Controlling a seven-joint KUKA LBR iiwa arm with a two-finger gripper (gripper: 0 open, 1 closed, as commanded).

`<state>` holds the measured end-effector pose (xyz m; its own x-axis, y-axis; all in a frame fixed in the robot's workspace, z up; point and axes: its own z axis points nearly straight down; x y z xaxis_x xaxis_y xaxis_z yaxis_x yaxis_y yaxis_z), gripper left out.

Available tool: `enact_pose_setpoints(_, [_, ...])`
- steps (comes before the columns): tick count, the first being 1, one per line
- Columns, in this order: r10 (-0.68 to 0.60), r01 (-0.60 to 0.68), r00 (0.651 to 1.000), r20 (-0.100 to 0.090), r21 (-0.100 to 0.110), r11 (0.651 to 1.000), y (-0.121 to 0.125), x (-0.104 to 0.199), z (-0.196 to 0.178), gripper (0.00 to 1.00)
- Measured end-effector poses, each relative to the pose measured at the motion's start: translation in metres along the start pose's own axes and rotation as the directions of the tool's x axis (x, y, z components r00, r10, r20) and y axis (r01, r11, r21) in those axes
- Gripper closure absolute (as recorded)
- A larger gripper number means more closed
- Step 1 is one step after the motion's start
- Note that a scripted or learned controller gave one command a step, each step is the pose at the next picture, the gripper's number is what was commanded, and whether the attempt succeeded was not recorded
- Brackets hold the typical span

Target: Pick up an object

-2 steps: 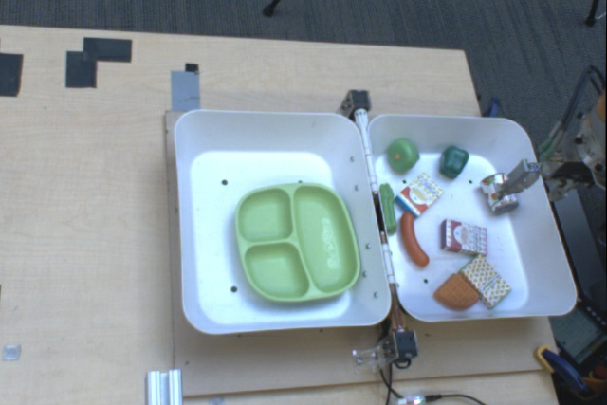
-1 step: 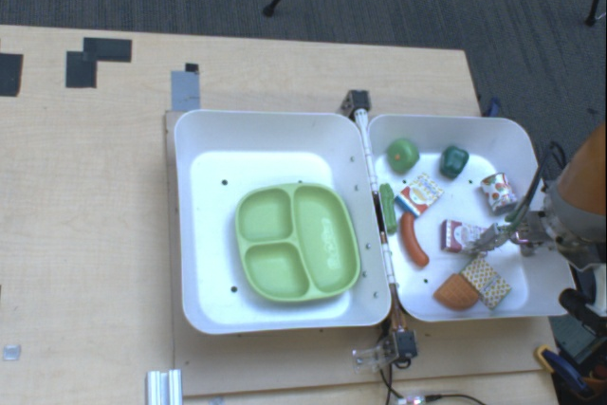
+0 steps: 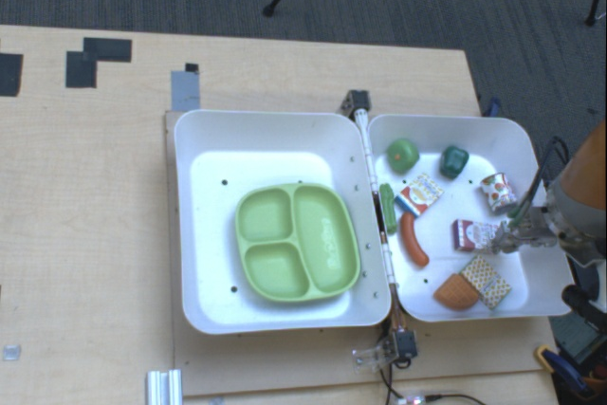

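Down at the tip of the gripper: too blurred and dark to tell whether spread or closed, so no call on that. Sits low in the right bin, right at the edge of the red-and-white packet, likely the pick here. Nothing visibly held.

Crowded all around. Small printed cup just above, checkered packet and orange wedge just below, red sausage further in.

Plenty to go wrong from here. Flat packet lying against the bin floor: could slip out or just get shoved sideways toward the sausage. Could also clip the cup and tip it, or come down half on the checkered packet and grab two. Close to the bin's right wall too, so little room to correct. Green divided plate in the left bin well apart, no worry there.
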<state>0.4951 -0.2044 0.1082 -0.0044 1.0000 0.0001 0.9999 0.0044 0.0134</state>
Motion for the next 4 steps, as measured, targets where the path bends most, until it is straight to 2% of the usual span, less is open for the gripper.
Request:
enact_pose_setpoints(1, [0.000, 0.000, 1.000, 0.000, 0.001, 1.000, 0.000, 0.000, 0.000, 0.00])
enact_pose_setpoints(2, [-0.001, 0.001, 1.000, 0.001, -0.003, 1.000, 0.001, 0.000, -0.010, 1.00])
enact_pose_setpoints(3, [-0.001, 0.001, 1.000, 0.000, -0.002, 1.000, 0.001, 0.001, -0.010, 0.00])
enact_pose_setpoints(4, [0.001, -0.001, 1.000, 0.001, 0.007, 1.000, -0.006, 0.068, 0.022, 0.00])
